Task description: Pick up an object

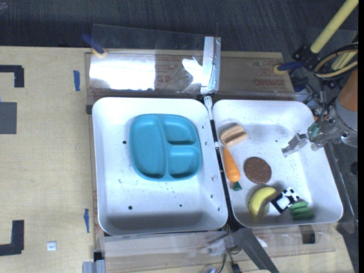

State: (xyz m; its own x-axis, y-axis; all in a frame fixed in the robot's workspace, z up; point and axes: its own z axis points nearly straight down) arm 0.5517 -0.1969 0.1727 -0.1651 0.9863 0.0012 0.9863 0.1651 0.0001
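In the right bin (pixel 296 110), the candidates for picking lie gathered along its left and lower parts. Taking the brown disc (pixel 257 169) near the bin's middle as the landmark: the carrot (pixel 230 165) lies just to its left, orange body running along the bin's left wall with a green tip at its lower end; the bread roll (pixel 232 133) sits above and to the left of the disc, close to the carrot's upper end; the yellow banana (pixel 260 201) curves just below the disc; a small black-and-white object (pixel 285 198) sits below and to the right of the disc, beside the banana; and a green object (pixel 301 210) lies just past that one, nearer the bin's lower right corner. The gripper (pixel 297 143) hangs above and to the right of the disc, over bare bin floor and well apart from every item, with nothing between its fingers; whether they are spread or closed cannot be told. Far left of the disc, the left bin (pixel 108 152) holds a blue divided tray (pixel 165 146).
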